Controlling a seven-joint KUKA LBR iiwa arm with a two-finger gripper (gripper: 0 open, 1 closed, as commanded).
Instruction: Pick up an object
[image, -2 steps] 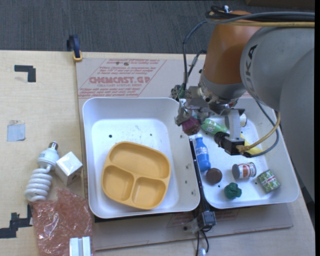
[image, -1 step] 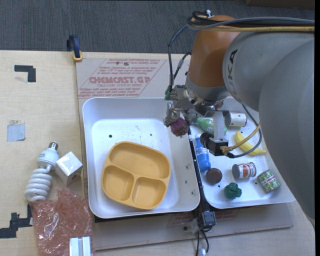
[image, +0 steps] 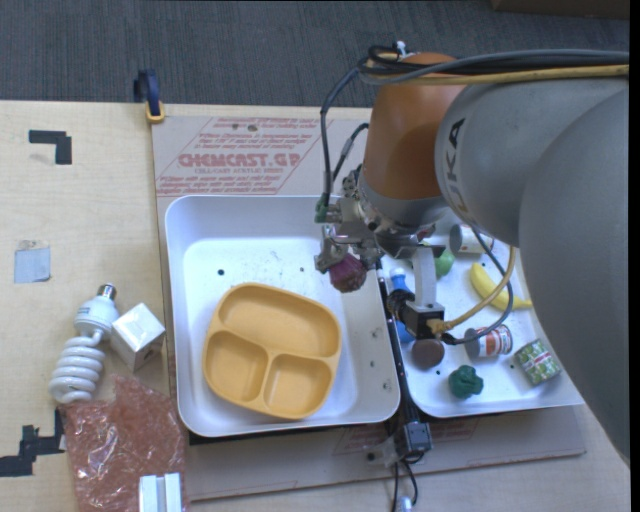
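Spiral bulb (image: 84, 352), white cube (image: 139, 331), pink bag (image: 127, 442) left of bin.

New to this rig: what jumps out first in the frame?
The big grey arm with its orange band fills the upper right, reaching in over the bins. Its gripper sits above the wall between the two white bins, with a small dark purple object at its tip. In the left bin lies a yellow three-compartment plastic tray; a white spiral light bulb rests on the bench to the left.
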